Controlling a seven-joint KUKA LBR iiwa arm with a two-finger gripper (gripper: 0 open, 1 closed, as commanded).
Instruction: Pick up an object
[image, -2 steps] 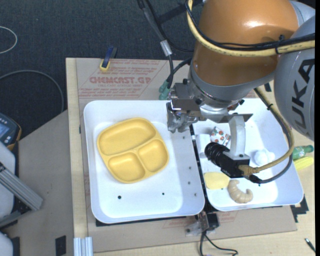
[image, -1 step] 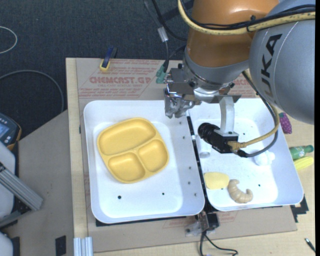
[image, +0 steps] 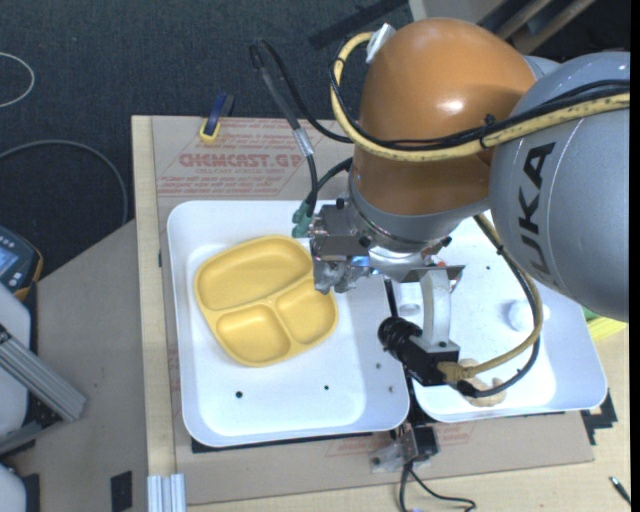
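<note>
Above bin divide: arm (image: 470, 150) bulks large, hiding most of right bin (image: 560, 390). Left bin (image: 190, 300) holds yellow divided tray (image: 262, 298), centre toward 10 o'clock, flat, unlifted. Gripper (image: 330, 265) hovers at tray's 3 o'clock rim (grip state: cannot tell). Pick not done; descent, grasp, lift remain, by my judgement. Open floor at 6 o'clock; walls near elsewhere.

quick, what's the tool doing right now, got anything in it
tool: cannot be told; it sits at the right edge of the yellow three-compartment plastic tray in the left white bin.
</note>
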